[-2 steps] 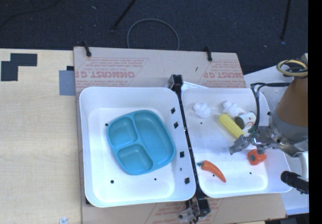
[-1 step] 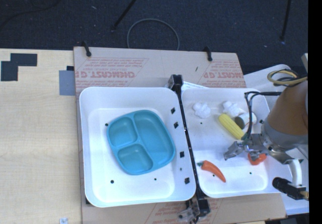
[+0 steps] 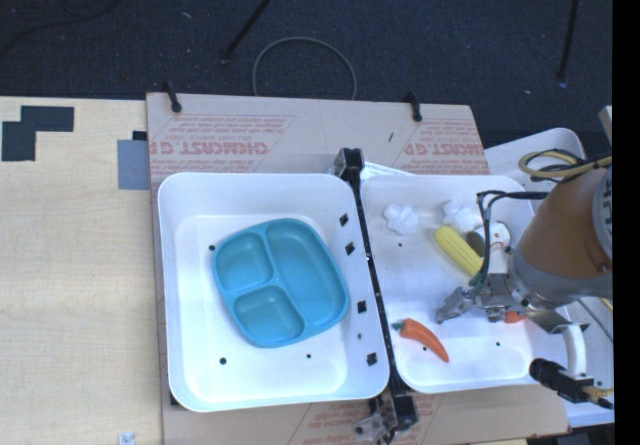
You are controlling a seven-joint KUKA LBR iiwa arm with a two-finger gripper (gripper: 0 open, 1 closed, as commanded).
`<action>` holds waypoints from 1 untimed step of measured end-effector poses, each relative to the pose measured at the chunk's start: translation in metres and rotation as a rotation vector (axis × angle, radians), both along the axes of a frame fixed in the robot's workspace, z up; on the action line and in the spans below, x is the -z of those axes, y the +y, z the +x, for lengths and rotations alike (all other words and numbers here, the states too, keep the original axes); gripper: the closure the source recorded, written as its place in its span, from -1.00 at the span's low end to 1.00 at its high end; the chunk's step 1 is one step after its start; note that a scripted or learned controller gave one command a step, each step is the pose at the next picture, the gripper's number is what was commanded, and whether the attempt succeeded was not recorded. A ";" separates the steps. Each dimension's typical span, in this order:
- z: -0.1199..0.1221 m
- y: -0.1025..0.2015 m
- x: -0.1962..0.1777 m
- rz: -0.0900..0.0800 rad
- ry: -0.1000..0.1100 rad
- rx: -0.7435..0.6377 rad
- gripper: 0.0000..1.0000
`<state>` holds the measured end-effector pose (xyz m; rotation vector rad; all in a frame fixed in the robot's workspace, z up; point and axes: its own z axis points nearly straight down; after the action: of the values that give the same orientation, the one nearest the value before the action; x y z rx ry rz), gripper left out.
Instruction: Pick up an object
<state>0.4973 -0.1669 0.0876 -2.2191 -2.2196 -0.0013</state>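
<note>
Two claw (image 3: 462, 305) fingers spread open, holding nothing, near carrot (image 3: 424, 337).

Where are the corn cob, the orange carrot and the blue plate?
corn cob (image 3: 457, 249): camera view, middle of the cob.
orange carrot (image 3: 428, 338): camera view, mid-body.
blue plate (image 3: 322, 269): camera view, bare right compartment.

A divided plate (image 3: 278, 280) lies in the left bin (image 3: 190, 233); corn (image 3: 456, 248) and carrot (image 3: 425, 337) in the right bin (image 3: 470, 363).
</note>
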 end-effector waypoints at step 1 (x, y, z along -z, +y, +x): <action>0.000 -0.001 -0.011 -0.001 -0.001 0.005 1.00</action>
<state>0.4976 -0.1684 0.0989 -2.2256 -2.2148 -0.0012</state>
